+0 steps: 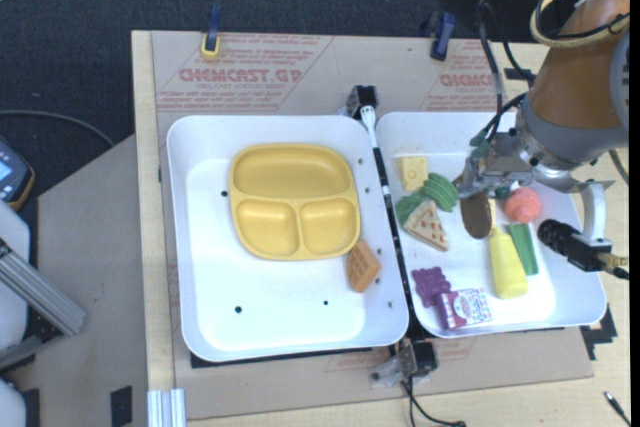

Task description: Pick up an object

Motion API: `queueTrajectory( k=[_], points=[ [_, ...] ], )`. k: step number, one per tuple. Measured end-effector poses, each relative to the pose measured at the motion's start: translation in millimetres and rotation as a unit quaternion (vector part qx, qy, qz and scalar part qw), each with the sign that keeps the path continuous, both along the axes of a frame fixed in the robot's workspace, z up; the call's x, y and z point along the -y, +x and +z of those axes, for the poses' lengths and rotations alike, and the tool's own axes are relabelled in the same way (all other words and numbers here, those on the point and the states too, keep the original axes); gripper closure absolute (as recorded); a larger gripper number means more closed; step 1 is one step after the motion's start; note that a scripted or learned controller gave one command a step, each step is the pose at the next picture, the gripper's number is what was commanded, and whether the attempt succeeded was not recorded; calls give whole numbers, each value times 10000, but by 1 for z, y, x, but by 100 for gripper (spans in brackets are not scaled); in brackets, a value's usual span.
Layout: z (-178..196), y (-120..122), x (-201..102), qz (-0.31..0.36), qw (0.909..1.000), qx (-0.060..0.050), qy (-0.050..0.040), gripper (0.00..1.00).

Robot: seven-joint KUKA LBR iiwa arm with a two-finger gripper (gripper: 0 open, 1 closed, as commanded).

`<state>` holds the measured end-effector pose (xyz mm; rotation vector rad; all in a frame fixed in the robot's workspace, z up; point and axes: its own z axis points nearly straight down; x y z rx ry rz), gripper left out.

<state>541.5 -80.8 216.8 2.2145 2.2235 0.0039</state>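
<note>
Gripper (478, 183) hangs low in the right bin (566, 313), right over a brown oblong piece (478, 215). That piece sits just below the claw, long axis running top-to-bottom betw pizza slice (428, 227) & yellow corn (506, 265). Claw state: can't tell

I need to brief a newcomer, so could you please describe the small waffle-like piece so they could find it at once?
Start at the left white bin, which holds a yellow divided plate. Just off the plate's lower right corner, near the wall shared with the right bin, lies the orange-brown waffle piece. It is the only loose item in that bin; the other toy foods sit in the right one.
</note>
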Motion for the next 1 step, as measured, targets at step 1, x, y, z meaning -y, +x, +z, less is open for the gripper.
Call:
queueTrajectory(
  k=[1],
  points=[
    [-5,49,-20,-1,10000,6,-2,100]
  ],
)
